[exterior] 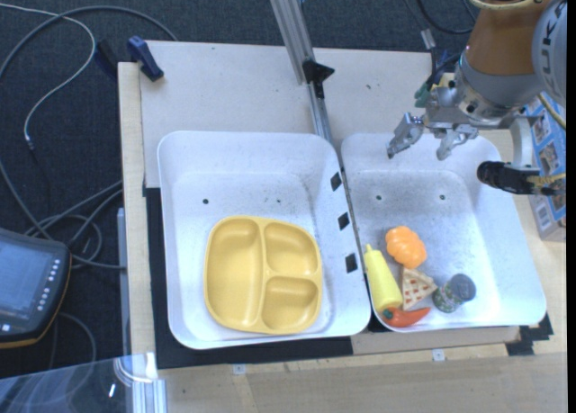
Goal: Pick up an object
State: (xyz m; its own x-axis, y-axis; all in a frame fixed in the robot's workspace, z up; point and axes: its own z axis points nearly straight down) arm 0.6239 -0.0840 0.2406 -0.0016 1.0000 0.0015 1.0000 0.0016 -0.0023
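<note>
Yellow bottle [382, 280], orange toy [406, 245], pizza slice [417, 289], red pepper [407, 317], grey lump [456, 291]: clustered, right bin near edge.

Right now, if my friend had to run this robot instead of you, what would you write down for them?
Gripper: open, holding nothing, above the far end of the right bin.
Toys: all at the near end of the right bin: orange toy, yellow bottle, pizza slice, grey round toy, red piece.
Left bin: holds a yellow divided plate.
Done: nothing picked yet.
Left: move over the toys, lower, grab one, lift.
</note>
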